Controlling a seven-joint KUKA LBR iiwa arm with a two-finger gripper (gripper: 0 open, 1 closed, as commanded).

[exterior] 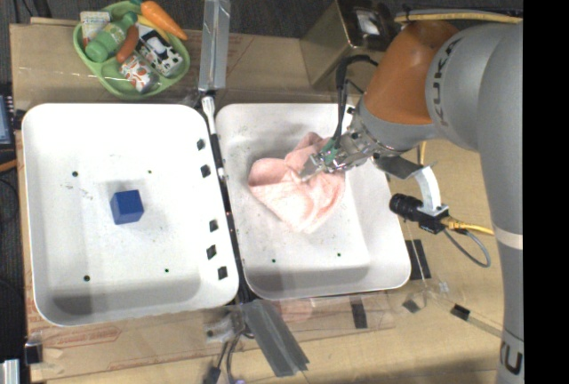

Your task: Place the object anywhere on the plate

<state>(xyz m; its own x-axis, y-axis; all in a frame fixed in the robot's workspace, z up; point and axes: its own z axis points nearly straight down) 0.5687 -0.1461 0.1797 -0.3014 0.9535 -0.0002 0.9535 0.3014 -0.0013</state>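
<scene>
Camera view from above shows two white bins side by side on the bench [53, 44]. The right bin [373, 258] holds a crumpled pink cloth [298, 187], and the arm's tool [327, 158] is low over the right part of this cloth, touching or almost touching its folds. If the tool is open or closed, I cannot tell, because it is small and mixed with the cloth behind it.

The left bin [53, 196] holds a blue cube [127, 206], lying well apart from the arm, near the middle of that bin. At the far left corner of the bench there is a green bowl [89, 62] with toy food, among it an orange carrot [160, 16].

A plate I do not recognise with certainty. Which thing is the task's object is also a judgement; since the tool is at the cloth, the cloth seems to be the one in hand.

To do this step well, I think the tool should go down onto a thick fold, not a flat edge, and close fully before lifting. Cloth slips and hangs down, so the lift should be high enough that the hanging part passes over the bin wall.
</scene>
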